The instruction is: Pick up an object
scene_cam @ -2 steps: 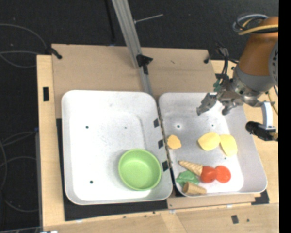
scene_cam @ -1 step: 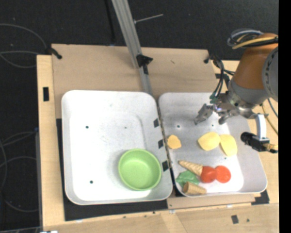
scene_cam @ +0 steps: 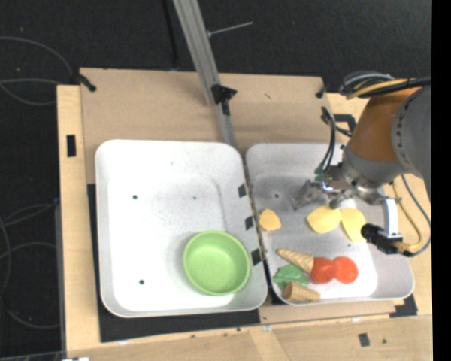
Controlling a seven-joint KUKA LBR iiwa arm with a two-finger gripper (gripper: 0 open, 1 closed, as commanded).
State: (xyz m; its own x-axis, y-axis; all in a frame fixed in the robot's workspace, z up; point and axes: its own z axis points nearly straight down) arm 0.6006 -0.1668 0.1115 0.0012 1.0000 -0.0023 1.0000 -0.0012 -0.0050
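Seen from the overhead camera, the gripper [scene_cam: 313, 195] hangs low over the right bin [scene_cam: 286, 168], fingers spread and holding nothing. Both white bins sit on a tan bench [scene_cam: 150, 104] ringed by dark floor. A yellow piece [scene_cam: 324, 219] lies just beside the fingertips, toward the bin's front edge.

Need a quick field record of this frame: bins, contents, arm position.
left bin: green bowl near its front right corner
right bin: three yellow pieces, two cones, red tomato, green piece
arm: over the right bin, from the right
tool: low above the bin floor, next to the yellow pieces; grip state unclear
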